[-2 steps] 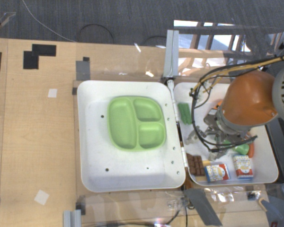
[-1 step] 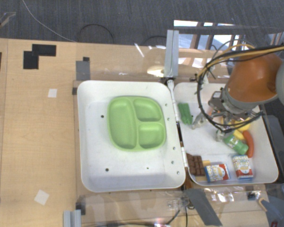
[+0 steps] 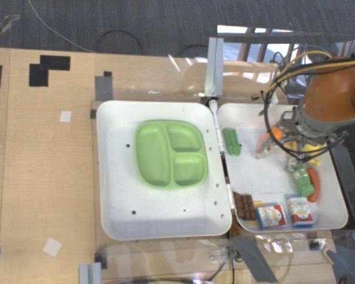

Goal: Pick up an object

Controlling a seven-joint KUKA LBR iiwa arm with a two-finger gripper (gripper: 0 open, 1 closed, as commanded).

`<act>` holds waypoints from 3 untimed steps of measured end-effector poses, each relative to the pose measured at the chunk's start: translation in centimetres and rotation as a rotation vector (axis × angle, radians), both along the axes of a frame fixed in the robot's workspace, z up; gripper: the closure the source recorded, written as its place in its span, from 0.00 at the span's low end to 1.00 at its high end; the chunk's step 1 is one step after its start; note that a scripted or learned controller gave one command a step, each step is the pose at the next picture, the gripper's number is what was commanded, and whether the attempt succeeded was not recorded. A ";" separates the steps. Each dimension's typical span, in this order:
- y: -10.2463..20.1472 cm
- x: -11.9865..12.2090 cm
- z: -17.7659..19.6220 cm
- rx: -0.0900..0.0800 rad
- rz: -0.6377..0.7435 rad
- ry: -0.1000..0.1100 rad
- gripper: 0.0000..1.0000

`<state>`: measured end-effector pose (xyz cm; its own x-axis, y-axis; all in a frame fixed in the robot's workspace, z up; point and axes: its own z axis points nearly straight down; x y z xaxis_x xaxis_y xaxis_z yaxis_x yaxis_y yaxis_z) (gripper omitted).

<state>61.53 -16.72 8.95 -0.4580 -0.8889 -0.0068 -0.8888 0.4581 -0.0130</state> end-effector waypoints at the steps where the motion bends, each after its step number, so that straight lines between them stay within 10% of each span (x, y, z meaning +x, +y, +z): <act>1: -0.2 -0.8 0.0 0.003 0.009 -0.002 0.00; 3: 3.6 2.9 -0.1 0.001 -0.029 0.002 0.00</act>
